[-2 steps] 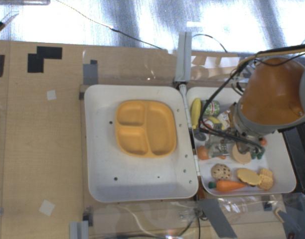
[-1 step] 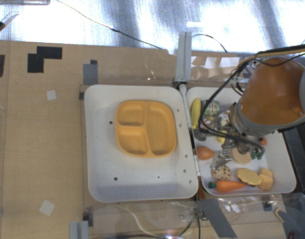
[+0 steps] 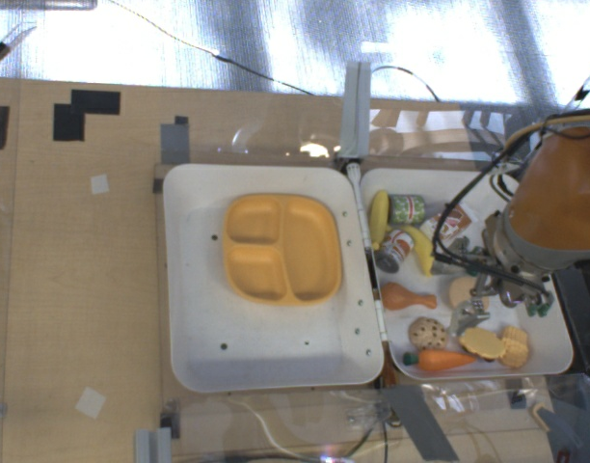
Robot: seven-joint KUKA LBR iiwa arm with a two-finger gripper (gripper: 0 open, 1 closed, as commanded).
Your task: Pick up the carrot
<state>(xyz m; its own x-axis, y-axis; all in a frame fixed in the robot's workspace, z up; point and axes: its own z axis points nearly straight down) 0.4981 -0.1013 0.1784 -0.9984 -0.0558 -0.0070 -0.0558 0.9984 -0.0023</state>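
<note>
The orange carrot (image 3: 449, 360) lies flat near the front edge of the right bin (image 3: 563, 359), its green tip pointing left. My gripper (image 3: 471, 314) hangs over the middle of that bin, a short way above and to the right of the carrot, and nothing of the carrot is in it. The grey arm with its orange band (image 3: 557, 196) comes in from the right and hides the bin's right side.
Around the carrot lie a speckled cookie (image 3: 427, 333), a drumstick (image 3: 409, 297), yellow crackers (image 3: 497, 345) and a pale bun (image 3: 461, 290). Bananas (image 3: 379, 217), a green can (image 3: 407, 208) and a red can (image 3: 396, 250) sit farther back. The left bin (image 3: 194, 287) holds a yellow divided plate (image 3: 281, 247).
</note>
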